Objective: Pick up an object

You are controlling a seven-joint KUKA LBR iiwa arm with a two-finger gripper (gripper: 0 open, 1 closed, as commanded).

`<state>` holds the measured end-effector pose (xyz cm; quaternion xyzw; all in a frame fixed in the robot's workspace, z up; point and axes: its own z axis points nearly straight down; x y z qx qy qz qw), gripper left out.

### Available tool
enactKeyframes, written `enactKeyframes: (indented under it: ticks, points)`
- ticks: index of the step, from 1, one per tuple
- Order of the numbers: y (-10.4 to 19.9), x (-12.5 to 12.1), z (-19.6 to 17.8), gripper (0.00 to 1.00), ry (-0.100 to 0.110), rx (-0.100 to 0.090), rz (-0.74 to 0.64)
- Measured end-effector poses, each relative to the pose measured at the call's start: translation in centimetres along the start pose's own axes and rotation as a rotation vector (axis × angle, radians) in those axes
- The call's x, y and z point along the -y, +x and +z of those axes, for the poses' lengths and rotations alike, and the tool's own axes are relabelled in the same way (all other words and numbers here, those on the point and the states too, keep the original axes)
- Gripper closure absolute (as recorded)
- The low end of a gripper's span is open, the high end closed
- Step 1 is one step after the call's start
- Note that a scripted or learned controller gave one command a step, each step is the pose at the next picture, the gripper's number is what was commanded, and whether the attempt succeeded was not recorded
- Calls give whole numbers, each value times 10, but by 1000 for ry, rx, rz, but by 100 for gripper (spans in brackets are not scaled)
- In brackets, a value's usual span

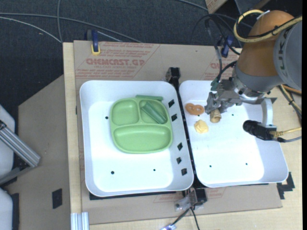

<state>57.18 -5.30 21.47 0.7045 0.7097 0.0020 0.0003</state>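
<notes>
- Small tan piece [215, 116] lies in the right bin [230, 152], in its upper left part, right at the lower tip of the gripper [214, 108].
- The gripper is directly over this piece and seems to touch its top. The view does not show whether it is open or closed, nor whether the piece is actually gripped.
- An orange-brown ring-shaped piece [194, 109] lies just left of the gripper, near the bin's left wall and apart from the tan piece.
- A pale yellow lump [201, 126] sits just below and left of the tan piece, on the bin floor, close to it but not touching.
- The arm [293, 47] comes in from the right, with its orange band [261, 42] above the upper right corner of the right bin.
- A black part with a cable [256, 129] shows over the right side of the same bin.
- The left bin [134, 169] holds a green divided plate [141, 139], lying flat near its middle.
- A green oblong item [154, 112] rests tilted in the plate's upper right compartment.
- Both bins stand side by side on a cardboard sheet [124, 61] printed with red lettering.
- A black clip [173, 74] sits at the top of the seam between the bins.
- A blue clamp [96, 41] grips the sheet's upper left edge.
</notes>
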Motion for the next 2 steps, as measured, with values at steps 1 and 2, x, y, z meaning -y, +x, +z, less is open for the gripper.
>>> enactKeyframes:
  ticks: [1,2]
  points:
    - [54,-25,3,100,1,1,1]
    - [113,-38,-10,100,0,0,0]
